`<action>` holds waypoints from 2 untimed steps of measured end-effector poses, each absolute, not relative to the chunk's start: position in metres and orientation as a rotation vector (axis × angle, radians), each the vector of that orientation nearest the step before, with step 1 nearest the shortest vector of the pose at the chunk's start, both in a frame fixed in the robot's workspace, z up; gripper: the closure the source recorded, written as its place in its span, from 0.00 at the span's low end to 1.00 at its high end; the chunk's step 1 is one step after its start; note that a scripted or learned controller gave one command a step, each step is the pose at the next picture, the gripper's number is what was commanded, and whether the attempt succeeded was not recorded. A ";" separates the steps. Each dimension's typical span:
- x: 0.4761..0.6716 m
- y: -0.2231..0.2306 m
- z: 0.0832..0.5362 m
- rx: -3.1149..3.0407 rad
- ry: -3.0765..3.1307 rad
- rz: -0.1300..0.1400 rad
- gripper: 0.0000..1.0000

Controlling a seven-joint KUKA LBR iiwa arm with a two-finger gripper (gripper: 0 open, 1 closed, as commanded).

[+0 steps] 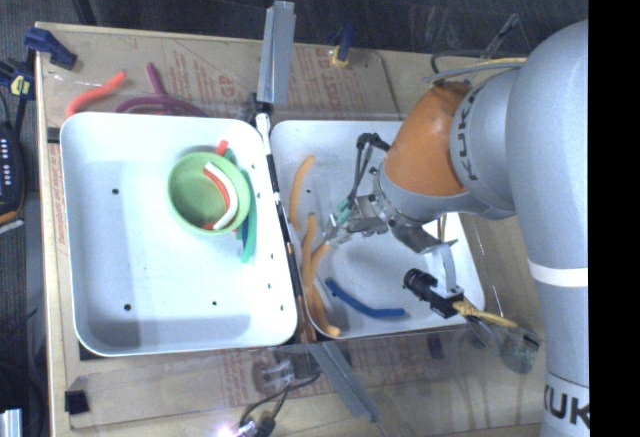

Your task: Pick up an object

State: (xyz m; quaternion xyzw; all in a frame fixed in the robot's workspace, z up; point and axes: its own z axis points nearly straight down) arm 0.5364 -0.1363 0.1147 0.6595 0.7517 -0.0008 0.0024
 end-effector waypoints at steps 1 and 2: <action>0.537 -0.136 0.115 2.069 2.357 -0.002 0.00; 0.558 -0.112 0.097 2.162 2.264 -0.014 0.00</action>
